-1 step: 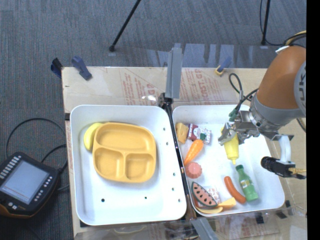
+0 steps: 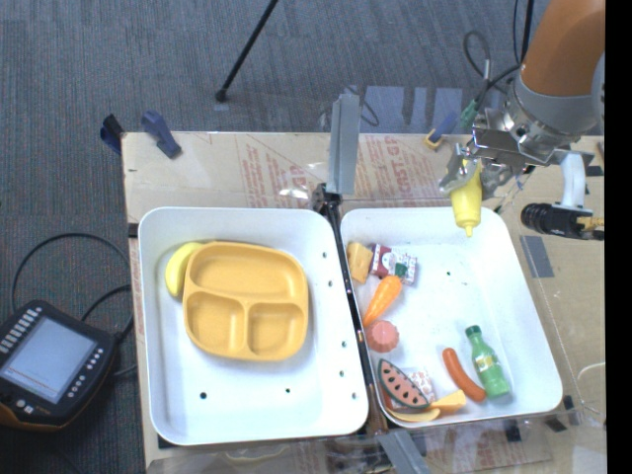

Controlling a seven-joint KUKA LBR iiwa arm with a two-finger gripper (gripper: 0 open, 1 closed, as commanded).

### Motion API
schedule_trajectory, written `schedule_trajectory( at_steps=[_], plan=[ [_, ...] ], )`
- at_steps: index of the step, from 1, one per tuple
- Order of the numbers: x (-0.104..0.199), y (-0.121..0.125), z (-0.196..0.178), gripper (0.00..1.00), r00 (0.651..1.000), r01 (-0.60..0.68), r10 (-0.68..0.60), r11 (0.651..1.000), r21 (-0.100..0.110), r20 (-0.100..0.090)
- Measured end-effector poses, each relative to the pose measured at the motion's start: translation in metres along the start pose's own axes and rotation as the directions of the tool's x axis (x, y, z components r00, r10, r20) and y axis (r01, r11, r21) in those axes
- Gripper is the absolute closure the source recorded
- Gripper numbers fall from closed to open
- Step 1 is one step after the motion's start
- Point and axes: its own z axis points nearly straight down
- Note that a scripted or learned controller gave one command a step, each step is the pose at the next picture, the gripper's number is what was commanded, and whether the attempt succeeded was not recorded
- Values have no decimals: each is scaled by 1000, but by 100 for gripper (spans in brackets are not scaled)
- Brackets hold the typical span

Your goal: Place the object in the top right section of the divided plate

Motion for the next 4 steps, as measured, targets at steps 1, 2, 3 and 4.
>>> schedule_trajectory(
  at_steps=[1,2,3,4],
  plan=[
    [83,-53,-111,100,997,-71,71,997,-1,-4],
    [172,-107,5,100,979,-205,205,979,18,8],
    [218,-119,132,100,835,-551,551,834,13,15],
    [272,-208,145,100,794,-608,608,794,13,13]
  ],
)
